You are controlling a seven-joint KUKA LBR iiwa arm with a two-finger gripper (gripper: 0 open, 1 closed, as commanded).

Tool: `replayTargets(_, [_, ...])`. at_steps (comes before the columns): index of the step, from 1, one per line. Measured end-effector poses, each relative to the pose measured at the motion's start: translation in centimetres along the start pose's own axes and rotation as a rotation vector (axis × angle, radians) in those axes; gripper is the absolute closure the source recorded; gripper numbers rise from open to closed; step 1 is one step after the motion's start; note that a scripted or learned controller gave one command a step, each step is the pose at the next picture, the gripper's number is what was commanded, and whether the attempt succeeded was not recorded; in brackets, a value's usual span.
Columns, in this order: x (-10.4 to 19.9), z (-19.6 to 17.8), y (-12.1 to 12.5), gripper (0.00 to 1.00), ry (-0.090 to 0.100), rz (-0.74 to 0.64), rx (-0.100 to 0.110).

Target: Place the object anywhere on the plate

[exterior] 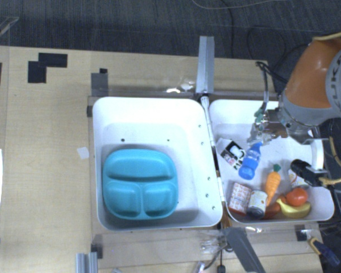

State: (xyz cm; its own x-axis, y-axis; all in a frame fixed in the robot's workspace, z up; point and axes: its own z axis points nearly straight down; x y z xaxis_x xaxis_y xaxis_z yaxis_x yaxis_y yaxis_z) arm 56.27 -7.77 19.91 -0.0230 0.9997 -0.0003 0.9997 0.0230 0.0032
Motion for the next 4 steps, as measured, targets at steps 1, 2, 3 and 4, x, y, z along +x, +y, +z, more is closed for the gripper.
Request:
replayTargets(1, [5.8, 1.6, -0.8, 1.0, 0.0, -0.259, 0.0])
replayTargets(2, [12.2, 1.6, -3.3, 1.0, 0.001, -0.318, 0.002])
replayTargets(3, [5.8, 1.6, -4.1, 1.0, 0.0, -0.157, 0.002])
replayTargets(4, [12.5, 1.6, -6.9, 1.0, 0.001, -0.189, 0.004])
